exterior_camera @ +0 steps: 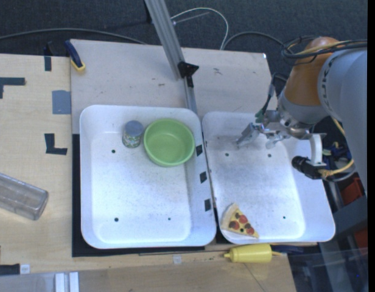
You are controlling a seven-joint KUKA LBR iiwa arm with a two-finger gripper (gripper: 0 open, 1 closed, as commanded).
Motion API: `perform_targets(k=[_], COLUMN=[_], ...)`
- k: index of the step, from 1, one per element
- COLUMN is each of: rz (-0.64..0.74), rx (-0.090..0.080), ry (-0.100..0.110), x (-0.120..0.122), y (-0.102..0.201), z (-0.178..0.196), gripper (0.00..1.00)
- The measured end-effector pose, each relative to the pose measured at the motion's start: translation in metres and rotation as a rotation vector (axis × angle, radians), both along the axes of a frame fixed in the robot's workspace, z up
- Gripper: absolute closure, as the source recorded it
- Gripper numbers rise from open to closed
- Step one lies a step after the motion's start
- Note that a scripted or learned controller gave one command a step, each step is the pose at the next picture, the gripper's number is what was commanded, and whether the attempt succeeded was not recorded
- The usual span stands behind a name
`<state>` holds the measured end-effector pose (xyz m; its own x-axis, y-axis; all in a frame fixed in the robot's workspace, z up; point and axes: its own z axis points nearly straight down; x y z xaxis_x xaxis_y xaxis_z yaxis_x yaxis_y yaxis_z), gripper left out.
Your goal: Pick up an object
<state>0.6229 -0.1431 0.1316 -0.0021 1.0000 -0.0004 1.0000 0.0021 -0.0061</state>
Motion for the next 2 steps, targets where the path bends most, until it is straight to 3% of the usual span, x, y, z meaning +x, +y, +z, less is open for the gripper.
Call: perform_targets(k=[1, 2], rz=[0.0, 0.001], rx=[-0.002, 0.0], ry=[-0.006, -0.004], x=[0.0, 0.0], y=[0.001, 0.002], z=[-0.044, -0.033], gripper=[0.0, 1.0])
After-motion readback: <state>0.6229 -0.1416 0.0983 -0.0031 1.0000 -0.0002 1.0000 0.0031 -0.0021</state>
